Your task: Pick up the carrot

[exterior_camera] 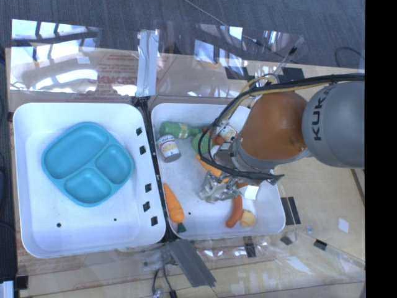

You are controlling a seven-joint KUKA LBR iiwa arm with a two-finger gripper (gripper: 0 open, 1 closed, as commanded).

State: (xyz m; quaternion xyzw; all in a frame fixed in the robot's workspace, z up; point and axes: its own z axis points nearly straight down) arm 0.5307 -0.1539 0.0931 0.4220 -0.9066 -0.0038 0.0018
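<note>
Camera view, arm hiding right bin items, carrot visible

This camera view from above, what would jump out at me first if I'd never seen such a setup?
Probably the big grey arm with its orange band, reaching in from the right over the right bin, its gripper low among the small items there. Next, the bright blue divided plate lying alone in the left bin. Then the carrot against the right bin's left wall.

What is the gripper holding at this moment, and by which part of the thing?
Nothing visibly. The gripper hangs over the right bin, and no object shows between its fingers. The carrot lies apart from it, against the bin's left wall.
</note>
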